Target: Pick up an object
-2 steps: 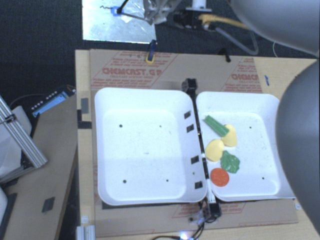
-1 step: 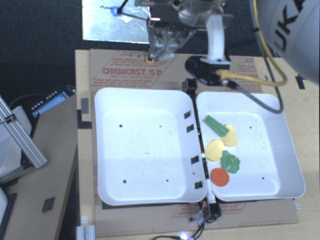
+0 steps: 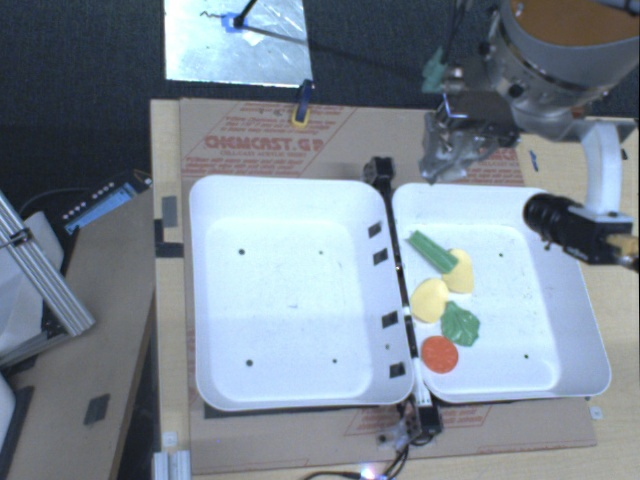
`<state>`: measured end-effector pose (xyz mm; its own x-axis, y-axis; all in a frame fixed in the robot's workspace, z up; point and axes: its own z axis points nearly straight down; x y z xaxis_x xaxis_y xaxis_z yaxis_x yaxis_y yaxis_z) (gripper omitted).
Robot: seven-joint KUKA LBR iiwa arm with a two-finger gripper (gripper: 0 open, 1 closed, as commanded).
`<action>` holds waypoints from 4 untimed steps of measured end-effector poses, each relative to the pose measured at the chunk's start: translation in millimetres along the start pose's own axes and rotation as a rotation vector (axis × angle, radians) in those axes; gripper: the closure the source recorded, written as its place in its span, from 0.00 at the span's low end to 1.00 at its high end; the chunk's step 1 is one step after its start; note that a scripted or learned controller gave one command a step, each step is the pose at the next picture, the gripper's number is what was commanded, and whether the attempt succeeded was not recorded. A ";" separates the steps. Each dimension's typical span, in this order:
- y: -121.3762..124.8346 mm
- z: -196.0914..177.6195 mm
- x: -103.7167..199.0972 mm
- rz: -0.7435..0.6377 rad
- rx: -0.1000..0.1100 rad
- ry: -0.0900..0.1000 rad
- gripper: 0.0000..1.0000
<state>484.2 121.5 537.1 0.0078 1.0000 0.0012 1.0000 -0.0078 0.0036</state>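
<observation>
Reaches in from the upper right of the camera view, with the arm (image 3: 570, 38) cut off by the top and right edges. Wide grey body, an orange band (image 3: 560, 3) across its upper part. Below that, a darker metal wrist section, hung with cables and a small green fitting on its left side. Ends in the gripper (image 3: 455, 158), pointing down and toward the left, raised above the bench level. Blurred and dim at the tip; state of the jaws not readable. Nothing visible between them.
</observation>
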 end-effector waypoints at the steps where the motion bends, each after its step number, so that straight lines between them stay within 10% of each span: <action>1: 20.9 1.6 -154.3 0.007 -0.001 -0.006 1.00; 2: 23.7 1.8 -287.3 0.005 0.000 -0.007 1.00; 3: 4.7 122.5 -160.3 -0.024 0.014 0.003 1.00; 4: 58.8 85.9 -144.6 -0.015 -0.005 -0.002 1.00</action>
<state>542.2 -23.4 451.2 -0.0071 1.0000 -0.0008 0.9999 0.0071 0.0081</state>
